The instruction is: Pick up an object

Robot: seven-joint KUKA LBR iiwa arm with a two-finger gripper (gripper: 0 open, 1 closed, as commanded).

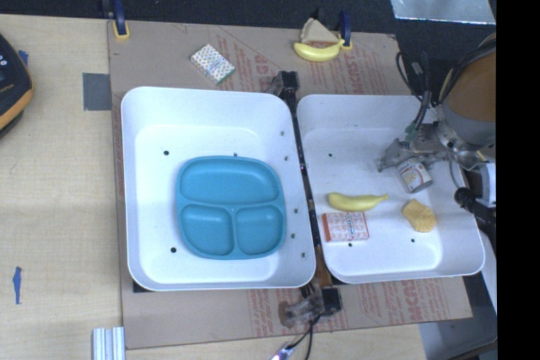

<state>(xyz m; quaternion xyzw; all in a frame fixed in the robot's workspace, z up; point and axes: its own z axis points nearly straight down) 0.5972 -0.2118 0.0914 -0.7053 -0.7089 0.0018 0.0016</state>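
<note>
Positioned over the right bin, the end effector sits in that bin's upper right area, directly above a small white and red object. Whether its fingers are spread or closed cannot be determined from this view, and the small object is not clearly between them (it lies just beneath the metal fingers, touching or nearly so).

Contents, listed from the near edge of the table to the far edge:

1. Right bin, near portion: a flat red and white packet lies toward the left wall. A yellow lumpy item lies to its right, apart from it.
2. Right bin, middle: a yellow banana lies just beyond the packet, its length running left to right.
3. Left bin: a blue divided tray with three compartments lies flat in the centre.
4. Brown board beyond the bins: a small patterned packet lies past the left bin. A second banana rests at the far edge against a pale wedge-shaped item.

The grey arm enters from the right.
</note>
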